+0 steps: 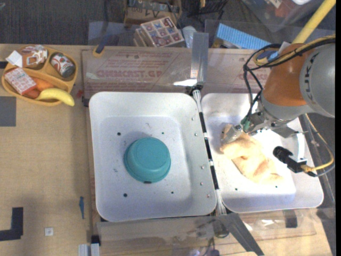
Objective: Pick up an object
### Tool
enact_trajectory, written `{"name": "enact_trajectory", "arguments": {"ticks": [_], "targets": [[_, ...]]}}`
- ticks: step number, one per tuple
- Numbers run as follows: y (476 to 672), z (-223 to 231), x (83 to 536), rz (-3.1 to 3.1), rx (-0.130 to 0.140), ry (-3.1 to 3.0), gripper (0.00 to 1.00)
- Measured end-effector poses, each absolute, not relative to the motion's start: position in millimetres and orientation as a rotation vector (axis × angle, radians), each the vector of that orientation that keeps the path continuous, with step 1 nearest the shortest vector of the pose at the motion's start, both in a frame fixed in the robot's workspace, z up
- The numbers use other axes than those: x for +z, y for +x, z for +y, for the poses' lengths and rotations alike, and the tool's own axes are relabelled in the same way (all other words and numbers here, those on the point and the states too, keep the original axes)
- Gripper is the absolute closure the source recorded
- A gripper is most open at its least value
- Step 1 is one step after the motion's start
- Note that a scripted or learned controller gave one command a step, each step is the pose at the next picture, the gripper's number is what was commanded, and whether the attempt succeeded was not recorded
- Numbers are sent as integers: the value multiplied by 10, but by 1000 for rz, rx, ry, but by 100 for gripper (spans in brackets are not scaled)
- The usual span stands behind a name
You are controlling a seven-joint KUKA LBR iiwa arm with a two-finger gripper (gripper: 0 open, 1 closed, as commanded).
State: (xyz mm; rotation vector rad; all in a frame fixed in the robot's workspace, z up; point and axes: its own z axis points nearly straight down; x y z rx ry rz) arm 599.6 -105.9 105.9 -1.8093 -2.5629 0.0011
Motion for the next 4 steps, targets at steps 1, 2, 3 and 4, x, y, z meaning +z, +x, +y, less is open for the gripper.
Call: {"name": "enact_trajectory", "arguments": {"ticks": [1,2,3,4], "targets": [[6069,-1003,876,-2556,-4,-1833,0],[6086,-1012,957,-2556,-7,-1835,100],[6086,-1012,959,-2556,-8,-1835,0],[6091,-1023,1025,-2554,-7,-1835,100]]}}
